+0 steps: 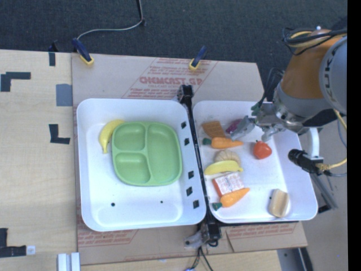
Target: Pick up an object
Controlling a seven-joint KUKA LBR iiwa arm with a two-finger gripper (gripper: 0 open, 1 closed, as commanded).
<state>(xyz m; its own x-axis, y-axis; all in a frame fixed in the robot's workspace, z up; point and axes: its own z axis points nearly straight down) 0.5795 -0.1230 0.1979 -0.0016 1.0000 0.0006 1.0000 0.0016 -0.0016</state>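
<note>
Two white bins sit side by side on a cardboard sheet (163, 81). The left bin (93, 168) has a green divided plate (148, 154) with a banana (107, 133) tucked right against its left edge. The right bin (293, 179) is busier: a tomato (262, 150), two carrots (227, 143) (235, 196), another banana (223, 167), a small red-and-white packet (229, 183), and a bread roll (278, 202) near the front corner. The gripper (248, 127) hangs low over the back of the right bin, just beside something purple (233, 127).

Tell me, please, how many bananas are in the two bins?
2. One banana lies in the left bin, against the green tray's left edge. The other banana lies in the right bin, among the toy foods, below a carrot. Others could be hidden.
</note>
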